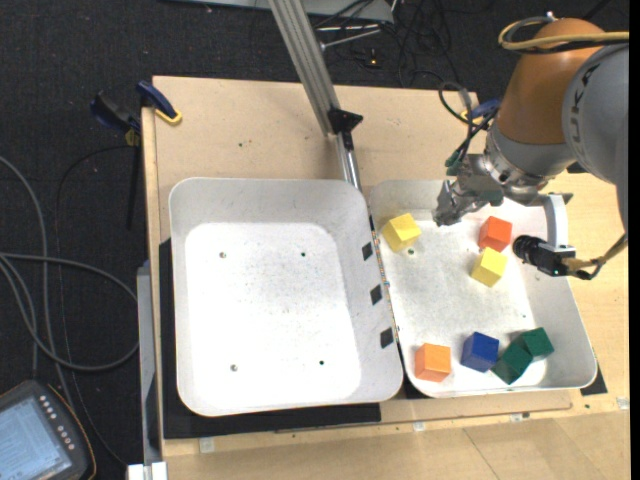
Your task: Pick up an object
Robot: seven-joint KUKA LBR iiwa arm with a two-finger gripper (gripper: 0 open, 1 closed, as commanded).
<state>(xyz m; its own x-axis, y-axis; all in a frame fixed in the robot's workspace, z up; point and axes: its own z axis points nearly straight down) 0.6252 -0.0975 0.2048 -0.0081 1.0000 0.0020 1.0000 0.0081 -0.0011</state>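
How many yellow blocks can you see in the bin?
2. One yellow block sits near the right bin's upper left corner, beside the gripper. The other yellow block lies further right, just below an orange block. The arm could hide more.

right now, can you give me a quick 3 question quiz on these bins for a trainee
1. True or false: all the blocks lie in the right bin, seen from the camera.
2. How many yellow blocks are there?
3. Which block sits nearest the gripper? A) blue block B) upper orange block C) green block

Key
1. True. The left bin holds none.
2. Two: one yellow block near the divider, one yellow block further right.
3. B. The upper orange block is close beside the gripper; the blue block and green block sit at the near edge with the lower orange block.
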